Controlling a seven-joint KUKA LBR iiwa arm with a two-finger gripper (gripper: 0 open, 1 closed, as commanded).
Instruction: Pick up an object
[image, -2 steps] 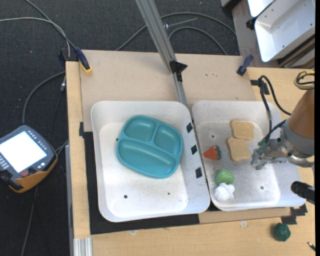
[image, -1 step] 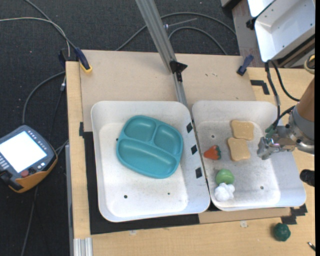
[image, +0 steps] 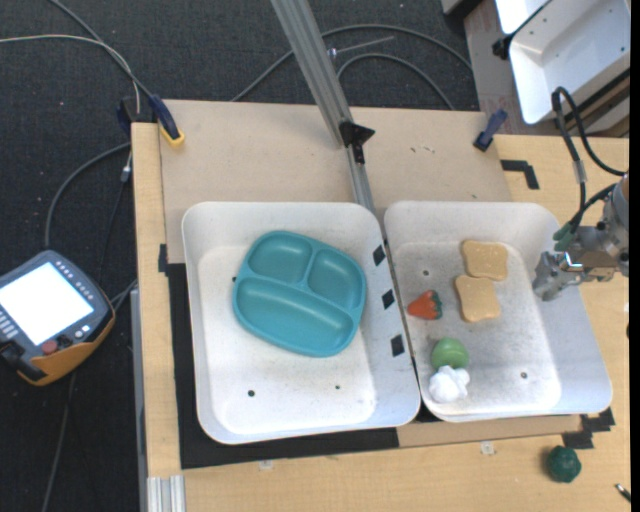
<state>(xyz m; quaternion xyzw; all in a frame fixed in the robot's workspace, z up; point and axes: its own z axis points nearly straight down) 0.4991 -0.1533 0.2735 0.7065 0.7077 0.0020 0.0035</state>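
A: Bins sit side by side on the bench. The left bin (image: 215, 400) holds a teal divided plate (image: 300, 292). The right bin (image: 575, 375) holds two tan toast-like pieces, an upper one (image: 485, 259) and a lower one (image: 478, 298), just apart. There is also a red strawberry-like toy (image: 425, 306) near the inner wall, with a green ball (image: 450, 352) and a white lumpy thing (image: 449, 383) touching each other below it.

B: And the arm?

A: The gripper (image: 556, 277) hangs over the right bin's right rim, well apart from every object. Nothing lies between its fingers.

B: Open or closed?

A: That cannot be told; the tips are small, blurred and partly merged with the rim.

B: So how far along is the task?

A: By the look of it, barely begun. No object is lifted; all lie on the bin floor. Choosing a target, reaching, closing and lifting all seem left to do. The toast pieces are nearest the gripper.

B: Anything cut off?

A: The arm runs out at the right edge. A dark green ball (image: 563, 463) lies outside the bins on the bench (image: 260, 150), beside black tape.
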